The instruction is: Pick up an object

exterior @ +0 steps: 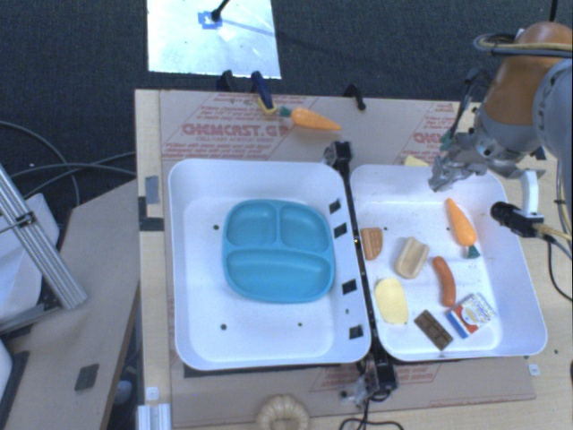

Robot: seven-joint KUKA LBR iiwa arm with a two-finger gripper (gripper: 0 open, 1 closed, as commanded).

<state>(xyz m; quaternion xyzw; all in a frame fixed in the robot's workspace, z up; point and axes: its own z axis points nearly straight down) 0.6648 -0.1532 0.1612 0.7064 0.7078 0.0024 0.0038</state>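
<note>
**White bins, toy food, pick not yet made**

White plastic, two shallow bins side by side on a brown board.

Left bin (192,240): one blue divided plate (277,249), lying flat near the middle. Nothing else in it.

Right bin (528,312): the pickable stock.
- Orange carrot (461,224), far right part of the bin, lying along the floor with its green tip toward the near side.
- Small brown waffle piece (372,243), close to the divider between the bins.
- Tan bread roll (412,257), just right of the waffle piece.
- Red-orange sausage (444,280), right of the roll and near of the carrot.
- Pale yellow rounded piece (391,301), near of the roll.
- Dark brown chocolate bar (434,330), toward the near edge.
- Small red, white and blue carton (471,313), just right of the chocolate bar.

Outside the bins: a second carrot (312,119) on the board beyond the left bin.

Arm: reaches in from the right, with the gripper (445,176) over the far edge of the right bin, above and a little left of the carrot in that bin. Whether it is open or closed cannot be told from this angle; nothing is seen in it.

Progress: every item lies on the bin floor, so nothing is lifted. Judged early: the descent, the grasp and the lift all remain. The carrot in the right bin is the nearest candidate, though the target is not certain.
</note>
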